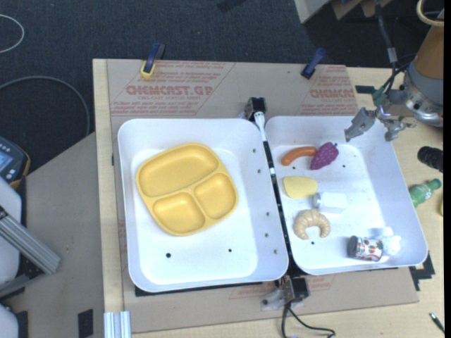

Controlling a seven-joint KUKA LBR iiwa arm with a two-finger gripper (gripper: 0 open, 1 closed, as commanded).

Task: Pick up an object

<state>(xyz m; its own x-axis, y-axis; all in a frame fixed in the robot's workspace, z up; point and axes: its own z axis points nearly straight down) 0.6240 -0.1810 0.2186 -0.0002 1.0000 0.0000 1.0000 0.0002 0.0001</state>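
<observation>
Counting two white bins side by side: left bin (134,210), right bin (394,189). Holding one yellow divided plate (187,187) with three compartments in the left bin, lying roughly in the middle.

Counting several small pieces in the right bin, all resting on its floor: one orange sausage (299,154) touching one purple grape bunch (324,155) near the far wall; one yellow wedge (300,186) just below them; one croissant (312,224) nearer still; one small pale piece (330,201) between wedge and croissant, too blurred to name; one printed can (365,248) lying on its side at the near right corner, just beside a white scrap (391,243).

Reaching in from the right, hanging over the far right corner of the right bin: gripper (373,127), fingers spread apart, grasping nothing, well apart from every piece.

Resting on a tan printed board (211,90), pinned by two blue clamps (151,58) at the far edge. Lying off the bin's right side: one green bottle (425,191). Showing dark carpet (70,20) beyond the board.
</observation>
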